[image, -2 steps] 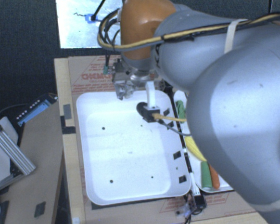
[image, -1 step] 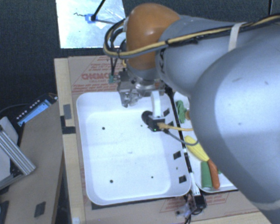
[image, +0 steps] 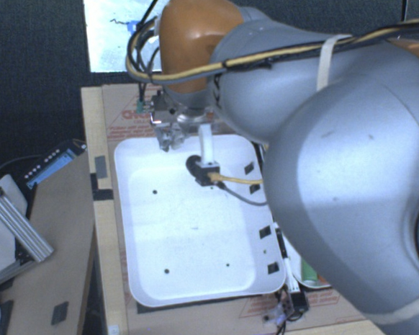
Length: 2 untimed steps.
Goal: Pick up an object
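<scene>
Camera view: the gripper [image: 169, 136] hangs at upper centre over the left bin [image: 150, 290]; whether it grips, I cannot tell. A green object [image: 308, 272] peeks out at lower right, mostly hidden, so handling cannot be judged

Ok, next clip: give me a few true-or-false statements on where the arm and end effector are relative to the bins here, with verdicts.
1. The end effector is at the far edge of the left bin. True.
2. The arm reaches in from the left of the view. False: it comes in from the right.
3. The arm's bulk covers most of the right bin. True.
4. The orange band sits above the wrist, over the far side of the left bin. True.
5. The end effector is down near the front rim of the left bin. False: it is at the far rim.
6. A yellow cable runs along the arm. True.
</scene>
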### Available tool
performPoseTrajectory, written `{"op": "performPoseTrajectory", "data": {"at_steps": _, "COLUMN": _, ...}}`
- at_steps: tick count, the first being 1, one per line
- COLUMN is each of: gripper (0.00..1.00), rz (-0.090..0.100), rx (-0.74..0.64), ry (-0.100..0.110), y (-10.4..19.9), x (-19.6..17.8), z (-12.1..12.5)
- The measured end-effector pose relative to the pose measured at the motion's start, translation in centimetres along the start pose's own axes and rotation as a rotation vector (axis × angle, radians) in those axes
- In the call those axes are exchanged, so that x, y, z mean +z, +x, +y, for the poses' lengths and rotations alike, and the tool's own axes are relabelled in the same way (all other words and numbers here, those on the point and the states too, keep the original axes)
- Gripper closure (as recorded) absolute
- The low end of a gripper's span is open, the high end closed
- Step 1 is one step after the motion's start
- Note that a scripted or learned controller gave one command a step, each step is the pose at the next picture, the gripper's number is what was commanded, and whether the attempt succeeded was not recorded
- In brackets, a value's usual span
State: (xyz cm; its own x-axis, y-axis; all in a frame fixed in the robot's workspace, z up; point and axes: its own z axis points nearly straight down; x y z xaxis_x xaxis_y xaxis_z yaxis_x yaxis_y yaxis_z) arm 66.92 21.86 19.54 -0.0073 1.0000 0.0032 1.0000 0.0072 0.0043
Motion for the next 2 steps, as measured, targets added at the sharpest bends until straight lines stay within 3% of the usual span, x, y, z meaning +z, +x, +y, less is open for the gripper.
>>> {"op": "performPoseTrajectory", "data": {"at_steps": 2, "gripper": 1.0, "rz": -0.001, "rx": 0.002, "ry": 0.001, "y": 1.6, "x": -4.1, "z": 0.0}}
